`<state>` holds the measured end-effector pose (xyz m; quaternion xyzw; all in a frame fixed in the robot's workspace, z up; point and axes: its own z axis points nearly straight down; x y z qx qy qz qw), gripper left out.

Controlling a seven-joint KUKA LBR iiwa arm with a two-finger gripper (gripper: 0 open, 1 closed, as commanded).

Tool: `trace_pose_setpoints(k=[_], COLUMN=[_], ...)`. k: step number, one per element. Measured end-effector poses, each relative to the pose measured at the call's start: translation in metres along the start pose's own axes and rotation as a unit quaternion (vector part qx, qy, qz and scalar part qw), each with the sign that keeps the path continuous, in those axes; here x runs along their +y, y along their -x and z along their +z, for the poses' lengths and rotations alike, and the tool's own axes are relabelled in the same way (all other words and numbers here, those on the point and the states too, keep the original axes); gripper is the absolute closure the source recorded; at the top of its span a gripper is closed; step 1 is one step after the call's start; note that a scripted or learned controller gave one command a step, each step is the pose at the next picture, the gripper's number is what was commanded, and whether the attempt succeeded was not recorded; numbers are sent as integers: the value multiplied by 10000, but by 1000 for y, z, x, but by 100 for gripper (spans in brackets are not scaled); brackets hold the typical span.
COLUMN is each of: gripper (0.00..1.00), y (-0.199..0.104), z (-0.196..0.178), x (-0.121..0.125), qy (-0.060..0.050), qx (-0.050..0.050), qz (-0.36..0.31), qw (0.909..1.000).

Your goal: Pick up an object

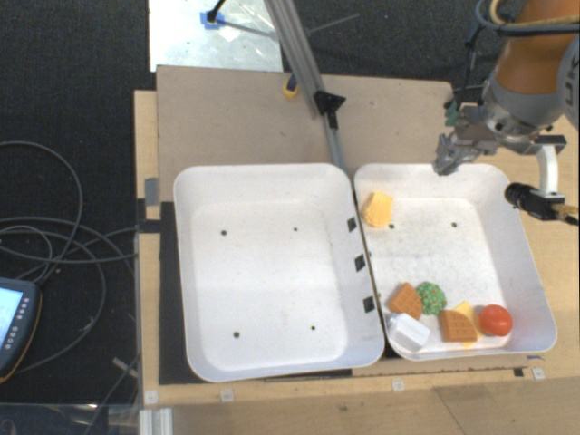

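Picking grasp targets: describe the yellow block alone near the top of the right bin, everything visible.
The pale yellow, foam-like wedge block looks matte and soft-edged, roughly square from above with one corner tilted up. It lies on the floor of the right white bin, in its far-left corner by the divider, apart from the other items and from the gripper.

One fixed camera, high above the bench (272,116), looking down at a slant. Both white bins framed whole: left bin (263,188), right bin (521,243). Arm (535,43) enters at upper right. Moderate distance; floor and cables visible left.
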<state>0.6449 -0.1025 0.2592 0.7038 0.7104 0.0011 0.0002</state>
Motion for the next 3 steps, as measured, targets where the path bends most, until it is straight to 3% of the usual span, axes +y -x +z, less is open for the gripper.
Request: trace_pose_setpoints(k=[1,3], gripper=[100,100], y=[-46,-149], z=[7,34], x=[-18,-31], qy=[-12,-12], qx=[5,8], qz=[1,-5], qw=[10000,10000])
